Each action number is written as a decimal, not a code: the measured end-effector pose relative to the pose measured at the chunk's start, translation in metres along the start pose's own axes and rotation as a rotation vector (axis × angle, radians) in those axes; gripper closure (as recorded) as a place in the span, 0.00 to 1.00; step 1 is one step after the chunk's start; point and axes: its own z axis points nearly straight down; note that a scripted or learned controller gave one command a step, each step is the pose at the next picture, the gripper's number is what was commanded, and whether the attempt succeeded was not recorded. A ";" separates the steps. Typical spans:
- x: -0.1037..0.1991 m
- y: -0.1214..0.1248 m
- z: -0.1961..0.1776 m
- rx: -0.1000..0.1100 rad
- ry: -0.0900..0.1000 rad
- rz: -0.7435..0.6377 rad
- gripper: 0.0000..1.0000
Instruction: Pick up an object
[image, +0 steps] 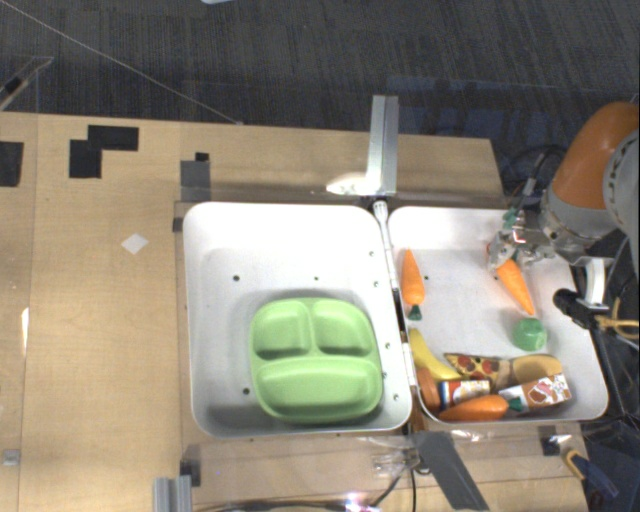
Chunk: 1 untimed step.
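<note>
My gripper (514, 250) hangs over the far right part of the right bin (455, 235), below the arm's orange band. An orange carrot (517, 288) lies slanted right under it, its thick end touching the gripper's tip; whether it is gripped is unclear. Just beyond the carrot's thin end sits a small green round piece (528, 332). A second carrot (411, 279) lies along the bin's left wall. Near the front edge are a banana (424, 352), an orange vegetable (472, 408) and two printed packets (478, 366).
The left bin (220, 250) holds a green divided plate (315, 357). A metal post (384, 145) stands behind the wall between the bins. Black cables and arm parts (595, 305) crowd the right bin's right rim.
</note>
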 end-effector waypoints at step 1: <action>0.017 -0.005 0.011 0.001 -0.003 -0.158 1.00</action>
